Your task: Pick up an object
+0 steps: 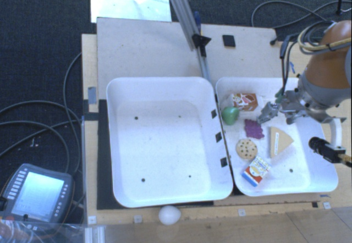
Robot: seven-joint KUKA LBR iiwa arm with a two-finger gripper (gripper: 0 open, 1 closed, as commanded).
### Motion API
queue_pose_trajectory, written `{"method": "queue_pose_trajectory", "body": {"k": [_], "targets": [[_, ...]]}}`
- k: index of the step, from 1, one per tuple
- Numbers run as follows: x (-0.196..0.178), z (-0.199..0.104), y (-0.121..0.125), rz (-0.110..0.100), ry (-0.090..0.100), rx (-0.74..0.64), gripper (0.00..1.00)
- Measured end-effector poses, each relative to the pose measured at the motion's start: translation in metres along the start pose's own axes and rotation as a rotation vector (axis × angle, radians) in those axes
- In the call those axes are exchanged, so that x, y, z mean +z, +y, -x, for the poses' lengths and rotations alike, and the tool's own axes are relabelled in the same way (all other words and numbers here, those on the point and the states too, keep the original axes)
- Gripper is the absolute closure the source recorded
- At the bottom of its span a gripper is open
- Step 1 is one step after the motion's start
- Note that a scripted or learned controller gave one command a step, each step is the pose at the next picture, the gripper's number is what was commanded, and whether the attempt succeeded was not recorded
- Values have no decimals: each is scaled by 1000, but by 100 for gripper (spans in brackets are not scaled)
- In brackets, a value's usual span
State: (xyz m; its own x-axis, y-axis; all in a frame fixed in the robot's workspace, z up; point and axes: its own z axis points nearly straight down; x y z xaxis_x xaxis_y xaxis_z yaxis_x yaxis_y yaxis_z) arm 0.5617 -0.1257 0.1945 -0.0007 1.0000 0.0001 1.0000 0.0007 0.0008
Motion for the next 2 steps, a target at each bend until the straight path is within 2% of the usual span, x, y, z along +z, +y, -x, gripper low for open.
{"method": "queue_pose_trajectory", "body": {"k": [1,2], "targets": [[4,-83,25,0,2,-6,0],[-6,-79,25,1,0,0,100]]}}
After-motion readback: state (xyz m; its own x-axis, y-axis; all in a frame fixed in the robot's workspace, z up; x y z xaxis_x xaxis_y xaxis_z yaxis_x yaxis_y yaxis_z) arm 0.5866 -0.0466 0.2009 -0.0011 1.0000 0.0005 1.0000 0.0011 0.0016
